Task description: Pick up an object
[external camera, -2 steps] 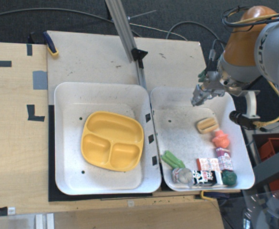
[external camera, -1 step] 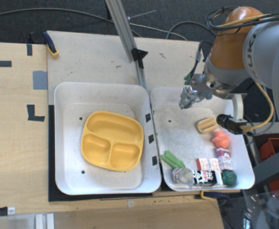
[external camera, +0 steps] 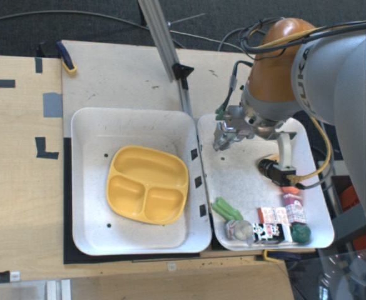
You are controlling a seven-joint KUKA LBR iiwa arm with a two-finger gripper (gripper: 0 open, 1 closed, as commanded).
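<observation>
My gripper (external camera: 222,140) hangs over the back left part of the right bin (external camera: 245,174), above bare bin floor, with nothing between its fingers. Along that bin's front edge lie a green soft item (external camera: 225,209), a small grey-white piece (external camera: 238,230), a black and white packet (external camera: 271,232), a red and white box (external camera: 274,215), a pink tube-like item (external camera: 293,206) and a dark green ball (external camera: 301,232). All of these sit well in front of the gripper.
The left bin (external camera: 89,167) holds a yellow divided plate (external camera: 147,184). A grey metal pole (external camera: 161,30) slants down to the bins' shared back corner. A yellow and blue clamp (external camera: 66,58) lies on the bench at the back left.
</observation>
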